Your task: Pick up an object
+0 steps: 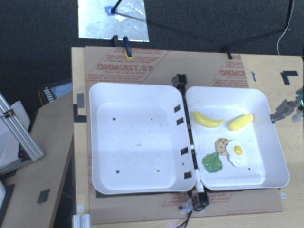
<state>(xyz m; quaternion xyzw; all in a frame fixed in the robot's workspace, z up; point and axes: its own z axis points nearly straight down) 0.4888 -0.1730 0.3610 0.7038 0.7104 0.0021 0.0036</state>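
Observation:
The right bin (266,127) holds a yellow banana (207,119), a yellow corn cob (241,121), a brown cookie (221,146), a fried egg (237,153) and a green leaf (212,162). My gripper (285,110) shows at the far right edge, just outside the right bin's right rim, level with the corn cob. Nothing is seen between its fingers; it stands well apart from every object.
The left bin (99,127) sits beside the right one, joined by black clips along the middle seam (187,141). Both rest on a brown cardboard sheet (142,65). A silvery square plate (113,12) lies behind the bench. A metal frame (19,132) stands at left.

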